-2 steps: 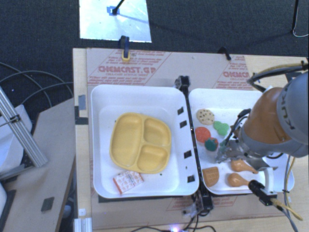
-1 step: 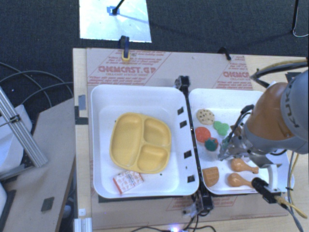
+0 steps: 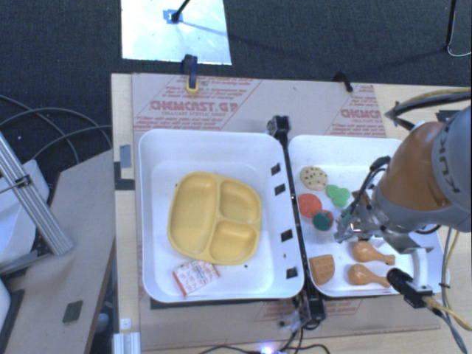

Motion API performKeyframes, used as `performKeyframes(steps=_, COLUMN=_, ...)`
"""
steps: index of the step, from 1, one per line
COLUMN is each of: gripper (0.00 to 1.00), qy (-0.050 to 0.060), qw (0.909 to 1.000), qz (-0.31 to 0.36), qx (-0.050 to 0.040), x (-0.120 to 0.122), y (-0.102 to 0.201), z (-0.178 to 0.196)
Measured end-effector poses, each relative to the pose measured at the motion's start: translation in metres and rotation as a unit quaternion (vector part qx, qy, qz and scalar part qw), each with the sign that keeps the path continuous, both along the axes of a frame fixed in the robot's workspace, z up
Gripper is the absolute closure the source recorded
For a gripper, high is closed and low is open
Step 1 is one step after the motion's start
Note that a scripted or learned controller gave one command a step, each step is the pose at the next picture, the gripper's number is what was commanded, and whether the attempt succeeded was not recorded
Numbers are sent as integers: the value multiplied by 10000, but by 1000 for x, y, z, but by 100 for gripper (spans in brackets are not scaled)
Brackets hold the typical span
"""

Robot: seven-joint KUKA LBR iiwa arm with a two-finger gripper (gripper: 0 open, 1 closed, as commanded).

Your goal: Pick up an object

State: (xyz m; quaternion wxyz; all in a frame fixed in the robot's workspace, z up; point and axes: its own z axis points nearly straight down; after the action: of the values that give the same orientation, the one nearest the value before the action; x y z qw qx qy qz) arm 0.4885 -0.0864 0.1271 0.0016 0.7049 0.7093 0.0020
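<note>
Right bin [image 3: 332, 147] holds a cookie [image 3: 313, 176], green piece [image 3: 338, 195], red disc [image 3: 310, 203], teal ball [image 3: 323, 220], toast [image 3: 321, 268] & 2 drumsticks [image 3: 371, 254], [image 3: 366, 275], long axes running L-R, fat ends left. Gripper [image 3: 345, 231] sits just right of the teal ball; can't tell its grip. Left bin [image 3: 206, 140]: yellow tray [image 3: 215, 217], packet [image 3: 195, 276]

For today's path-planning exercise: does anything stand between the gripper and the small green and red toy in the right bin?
Nothing visible does. The gripper hangs low in the right bin, right beside the green and red toy, with no object between them. The orange-red disc and green piece lie close by, so a grasp could brush them.
</note>
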Motion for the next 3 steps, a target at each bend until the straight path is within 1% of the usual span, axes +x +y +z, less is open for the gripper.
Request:
performKeyframes(steps=2, gripper=100, qy=-28, qw=10000, qz=40, qx=4, x=3, y=0, z=21)
performKeyframes(steps=3, gripper=100, qy=-11, qw=10000, qz=9, qx=-5, x=15, y=40, z=95)
